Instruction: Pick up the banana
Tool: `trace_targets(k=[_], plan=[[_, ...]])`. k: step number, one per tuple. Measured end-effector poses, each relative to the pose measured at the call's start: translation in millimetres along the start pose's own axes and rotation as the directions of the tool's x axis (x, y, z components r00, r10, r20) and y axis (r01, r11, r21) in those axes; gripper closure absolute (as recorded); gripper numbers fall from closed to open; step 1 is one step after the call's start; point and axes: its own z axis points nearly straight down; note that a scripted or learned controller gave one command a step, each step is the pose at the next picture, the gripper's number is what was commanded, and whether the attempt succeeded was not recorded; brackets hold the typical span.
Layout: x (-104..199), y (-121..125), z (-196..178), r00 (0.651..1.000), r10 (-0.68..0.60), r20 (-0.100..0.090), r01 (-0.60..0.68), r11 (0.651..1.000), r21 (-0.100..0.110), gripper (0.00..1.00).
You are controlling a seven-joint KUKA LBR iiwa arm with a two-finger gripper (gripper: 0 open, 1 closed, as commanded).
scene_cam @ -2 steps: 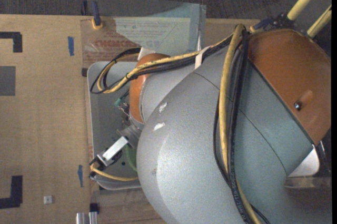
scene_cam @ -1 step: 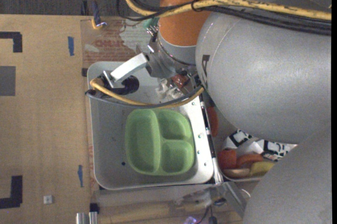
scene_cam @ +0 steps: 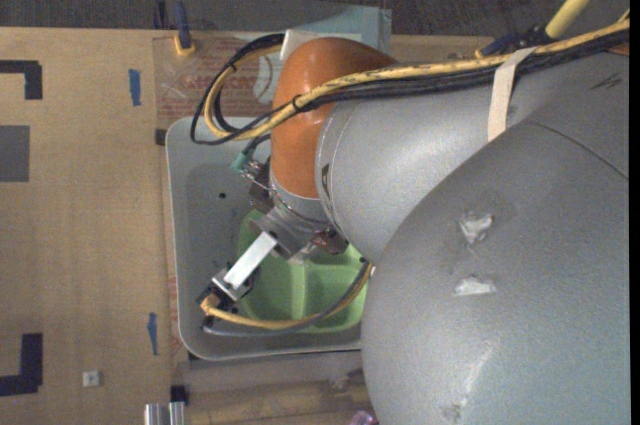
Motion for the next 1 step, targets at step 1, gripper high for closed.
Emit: trace_targets(k=[1], plan=[[64.6,85.6,96.7,0.982,-0.187,-0.009,0.187,0.982,-0.01,1.0]])
